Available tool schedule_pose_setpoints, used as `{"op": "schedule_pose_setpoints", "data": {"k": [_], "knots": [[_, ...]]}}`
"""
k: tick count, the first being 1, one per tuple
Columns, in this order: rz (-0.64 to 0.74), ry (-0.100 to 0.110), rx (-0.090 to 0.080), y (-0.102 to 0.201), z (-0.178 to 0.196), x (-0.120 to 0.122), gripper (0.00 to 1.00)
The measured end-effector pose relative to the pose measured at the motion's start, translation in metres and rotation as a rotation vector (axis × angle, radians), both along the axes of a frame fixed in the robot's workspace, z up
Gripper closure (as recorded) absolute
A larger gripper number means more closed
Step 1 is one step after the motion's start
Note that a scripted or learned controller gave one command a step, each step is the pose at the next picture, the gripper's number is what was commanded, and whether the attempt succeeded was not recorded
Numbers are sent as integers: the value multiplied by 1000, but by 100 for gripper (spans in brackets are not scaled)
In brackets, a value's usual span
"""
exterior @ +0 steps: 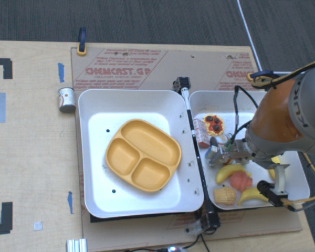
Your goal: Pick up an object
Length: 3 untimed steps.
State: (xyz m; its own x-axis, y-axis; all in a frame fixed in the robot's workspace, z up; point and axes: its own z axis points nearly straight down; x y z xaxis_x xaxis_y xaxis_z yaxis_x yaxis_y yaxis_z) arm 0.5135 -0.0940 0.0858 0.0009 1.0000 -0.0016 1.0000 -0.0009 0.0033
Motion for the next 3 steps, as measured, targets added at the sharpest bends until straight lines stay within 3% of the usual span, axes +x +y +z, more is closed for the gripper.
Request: {"op": "schedule_pose_setpoints", "data": {"k": [1, 2, 3], "knots": [[1, -1, 2, -2, 0, -18, 0], [0, -6, 0, -2, 11, -17, 100], [2, 2, 2, 19, 99, -33, 100]]}}
